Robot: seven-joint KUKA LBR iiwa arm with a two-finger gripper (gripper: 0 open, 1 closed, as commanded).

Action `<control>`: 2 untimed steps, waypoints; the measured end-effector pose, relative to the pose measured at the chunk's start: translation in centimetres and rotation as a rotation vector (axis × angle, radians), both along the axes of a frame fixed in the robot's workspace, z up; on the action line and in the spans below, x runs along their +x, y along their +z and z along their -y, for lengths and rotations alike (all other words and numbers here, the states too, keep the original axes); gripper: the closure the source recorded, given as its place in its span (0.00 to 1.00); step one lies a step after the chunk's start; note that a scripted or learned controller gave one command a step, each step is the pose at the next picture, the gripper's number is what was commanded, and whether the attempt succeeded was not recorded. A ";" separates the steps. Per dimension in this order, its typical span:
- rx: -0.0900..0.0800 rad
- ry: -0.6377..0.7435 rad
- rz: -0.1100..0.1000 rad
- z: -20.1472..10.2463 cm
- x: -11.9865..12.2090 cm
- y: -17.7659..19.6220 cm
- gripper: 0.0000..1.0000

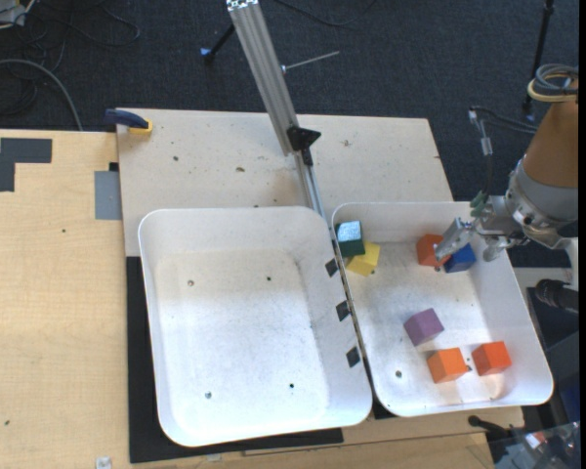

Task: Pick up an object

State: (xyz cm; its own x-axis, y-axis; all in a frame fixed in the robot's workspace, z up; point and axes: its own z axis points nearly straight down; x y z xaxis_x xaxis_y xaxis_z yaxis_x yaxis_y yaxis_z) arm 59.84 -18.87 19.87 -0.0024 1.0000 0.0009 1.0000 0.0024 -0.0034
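Note:
My gripper [474, 242] hangs over the upper right part of the right bin [527, 311], open, with its fingers apart. Just below its left finger lies a blue block [460, 260], touching an orange-red block [429, 250] on its left. I cannot make out whether the fingers touch the blue block. Near the bin's left wall sit a light blue cube [349, 232], a green block [352, 248] and a yellow block [367, 258] bunched together. Lower down lie a purple cube [423, 325], an orange cube [447, 364] and a red-orange cube [491, 358].
The left bin [166, 262] stands beside the right one, with black clips [342, 310] along the shared wall. A slanted aluminium bar [269, 76] rises behind the bins. The arm's orange band [559, 145] is at the right edge.

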 end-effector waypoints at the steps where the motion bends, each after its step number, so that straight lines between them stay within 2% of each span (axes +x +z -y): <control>1: 0.000 0.004 0.000 0.0 0.0 1.0 1.00; 2: -0.004 0.002 0.012 2.0 2.3 12.4 1.00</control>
State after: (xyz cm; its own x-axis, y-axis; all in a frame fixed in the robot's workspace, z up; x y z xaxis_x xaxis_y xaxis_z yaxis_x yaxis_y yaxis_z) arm 62.13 -20.87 32.30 -0.0042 1.0000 -0.0034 1.0000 0.0042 0.0081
